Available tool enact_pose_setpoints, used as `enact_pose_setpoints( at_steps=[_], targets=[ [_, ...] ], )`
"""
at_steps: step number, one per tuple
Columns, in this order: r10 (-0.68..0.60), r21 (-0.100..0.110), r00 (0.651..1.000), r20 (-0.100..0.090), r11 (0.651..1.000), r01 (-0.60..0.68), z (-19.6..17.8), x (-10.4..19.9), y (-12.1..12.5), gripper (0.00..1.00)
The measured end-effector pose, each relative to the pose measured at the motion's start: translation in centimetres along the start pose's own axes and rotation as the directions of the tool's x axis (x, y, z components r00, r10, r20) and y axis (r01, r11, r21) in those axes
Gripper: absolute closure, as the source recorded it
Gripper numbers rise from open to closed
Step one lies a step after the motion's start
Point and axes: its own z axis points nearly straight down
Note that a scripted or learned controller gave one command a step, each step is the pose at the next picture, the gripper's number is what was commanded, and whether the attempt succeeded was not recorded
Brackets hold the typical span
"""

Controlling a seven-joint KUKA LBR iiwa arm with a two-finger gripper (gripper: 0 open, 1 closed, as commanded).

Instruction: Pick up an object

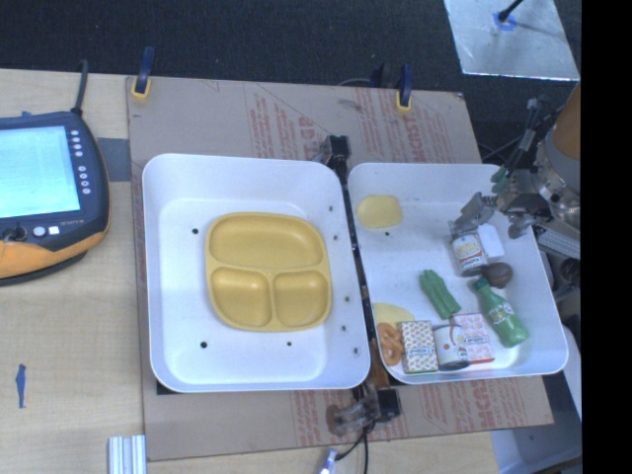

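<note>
- Tray (268, 282), yellow and divided, fills the left bin (168, 265), well apart from any grasp.
- Right of the tray, a green pickle (438, 293) and cartons (420, 347) crowd together; a grab there may snag neighbours.
- Further right, the end effector (491, 215) hangs just above a small bottle (468, 252); whether it is open or closed I cannot tell. It may knock the bottle aside.

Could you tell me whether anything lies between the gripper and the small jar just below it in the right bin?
Nothing visible does. The gripper hangs over the right bin, directly above the small jar, with bare bin floor between them. The brown ball and green bottle lie beyond the jar, not in the path.
</note>
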Motion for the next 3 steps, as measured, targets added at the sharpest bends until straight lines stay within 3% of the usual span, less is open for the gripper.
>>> enact_pose_setpoints(
  at_steps=[1,2,3],
  targets=[
    [0.0,0.002,1.0,0.001,1.0,0.0,10.0,-0.1,-0.6,0.0],
    [-0.001,0.001,1.0,0.0,1.0,0.001,16.0,3.6,-1.4,0.0],
    [-0.005,0.003,1.0,0.002,1.0,0.005,15.0,3.4,-1.4,1.0]
  ],
)
